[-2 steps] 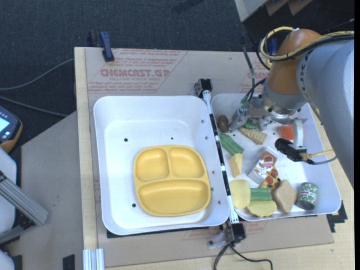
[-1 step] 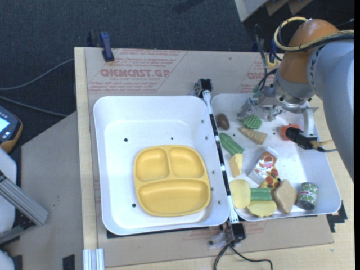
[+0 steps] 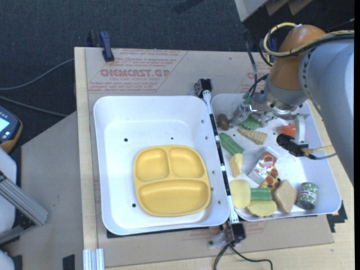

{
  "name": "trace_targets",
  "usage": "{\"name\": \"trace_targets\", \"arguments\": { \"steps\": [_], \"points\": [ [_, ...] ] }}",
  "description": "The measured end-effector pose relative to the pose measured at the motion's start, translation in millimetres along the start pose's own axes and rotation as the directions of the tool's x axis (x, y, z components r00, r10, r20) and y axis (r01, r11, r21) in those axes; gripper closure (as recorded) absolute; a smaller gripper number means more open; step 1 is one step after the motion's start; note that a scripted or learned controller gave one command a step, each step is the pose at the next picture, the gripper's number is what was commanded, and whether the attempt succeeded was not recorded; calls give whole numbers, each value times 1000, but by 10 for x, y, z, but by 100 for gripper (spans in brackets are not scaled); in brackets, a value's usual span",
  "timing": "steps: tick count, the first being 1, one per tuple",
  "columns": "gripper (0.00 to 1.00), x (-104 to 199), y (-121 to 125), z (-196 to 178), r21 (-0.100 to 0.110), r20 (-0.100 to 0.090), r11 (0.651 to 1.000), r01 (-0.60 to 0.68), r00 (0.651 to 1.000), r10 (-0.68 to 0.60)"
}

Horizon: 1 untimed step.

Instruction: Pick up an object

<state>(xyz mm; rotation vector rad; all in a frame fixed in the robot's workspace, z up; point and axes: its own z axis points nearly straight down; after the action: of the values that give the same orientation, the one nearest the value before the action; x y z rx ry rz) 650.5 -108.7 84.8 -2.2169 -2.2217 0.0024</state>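
Open or shut, that is the question, and from up here I cannot tell: the gripper [image 3: 251, 116] is down low in the far left corner of the right bin [image 3: 332, 204], its tip lost in a tangle of metal and cable, and nothing can be seen clamped in it. So no pick to call yet! Sweeping from the left now: the left bin [image 3: 112, 151] carries a yellow divided plate [image 3: 169, 181], sitting flat and well apart from the action. Cross the divide into the right bin and the candidates pile up: a small brown piece [image 3: 223, 120] right by the gripper, a green pod-like toy [image 3: 230, 144] just in front of it, and a pale ridged cone [image 3: 253, 135] lying close beneath the tool, looking like the likeliest target, though whether they are touching I cannot say. Further forward, a pale yellow wedge [image 3: 236, 163], a printed packet [image 3: 265, 167], a toast slice [image 3: 285, 196] and a little dark can [image 3: 307, 194] crowd the near edge. Over them on the right looms the grey arm [image 3: 332, 77]. By my reading the reach is made; the grasp, if any, is unproven, and the lift is all to come
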Motion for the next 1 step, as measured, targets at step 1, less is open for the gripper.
{"name": "trace_targets", "arguments": {
  "steps": [1],
  "points": [
    [0, -428, 164, -4, -7, 4, 1000, -5, 1000, 5]
  ]
}}
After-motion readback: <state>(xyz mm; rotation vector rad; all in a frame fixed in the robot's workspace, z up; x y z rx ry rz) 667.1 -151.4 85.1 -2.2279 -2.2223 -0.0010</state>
